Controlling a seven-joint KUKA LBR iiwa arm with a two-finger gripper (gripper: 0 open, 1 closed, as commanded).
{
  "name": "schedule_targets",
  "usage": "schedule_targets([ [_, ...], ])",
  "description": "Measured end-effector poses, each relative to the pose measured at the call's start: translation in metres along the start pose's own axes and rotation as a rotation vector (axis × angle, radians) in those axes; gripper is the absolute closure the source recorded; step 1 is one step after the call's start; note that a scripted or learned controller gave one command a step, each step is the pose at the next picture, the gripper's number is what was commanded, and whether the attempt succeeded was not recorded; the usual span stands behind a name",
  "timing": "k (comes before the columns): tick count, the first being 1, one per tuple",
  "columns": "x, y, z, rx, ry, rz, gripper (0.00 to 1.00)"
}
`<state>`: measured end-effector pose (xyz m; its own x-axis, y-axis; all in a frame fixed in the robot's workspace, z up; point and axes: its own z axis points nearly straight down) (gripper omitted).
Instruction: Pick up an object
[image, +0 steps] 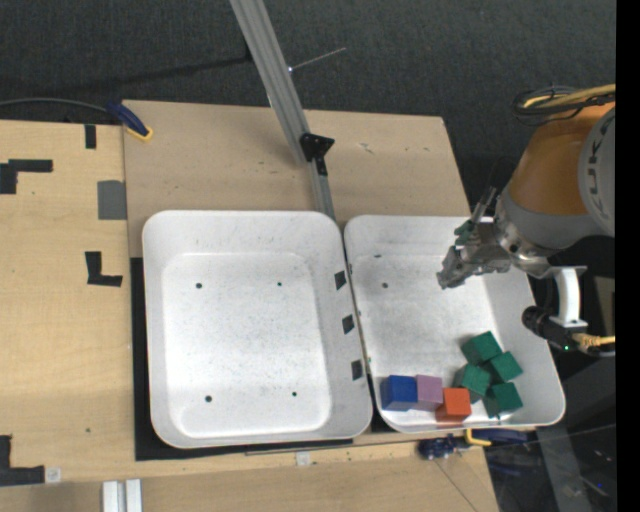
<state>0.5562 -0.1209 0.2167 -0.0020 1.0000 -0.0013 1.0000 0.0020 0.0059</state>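
Being cut off by the right edge: the arm (565, 180) with its orange band, plus the black fitting with a white handle (560, 305) beside the right bin (420, 300). Blurring into one dark mass at the gripper (455, 272), leaving finger spacing untellable. Partly hiding behind the orange cube (456, 402): a green block (475, 380).

Pale wooden worktop (250, 150) on dark carpeted floor (120, 45). Two shallow white bins side by side on a black mat (140, 400): left bin (160, 240), right bin (365, 235), rims touching. Slanted grey metal bar (275, 70) running down to a black clamp (316, 146) just above the bins' meeting edge. Black tape marks (25, 172) and a grey patch (111, 198) at far left; blue-and-yellow clip (131, 117) near the back edge.
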Motion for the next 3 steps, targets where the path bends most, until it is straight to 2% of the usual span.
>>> schedule_targets([
  [1, 0.0, 0.001, -0.03, 0.003, 0.001, 0.0, 1.0],
  [2, 0.053, 0.0, -0.037, 0.006, 0.003, -0.004, 1.0],
  [3, 0.101, -0.006, -0.023, 0.008, 0.002, -0.004, 1.0],
])
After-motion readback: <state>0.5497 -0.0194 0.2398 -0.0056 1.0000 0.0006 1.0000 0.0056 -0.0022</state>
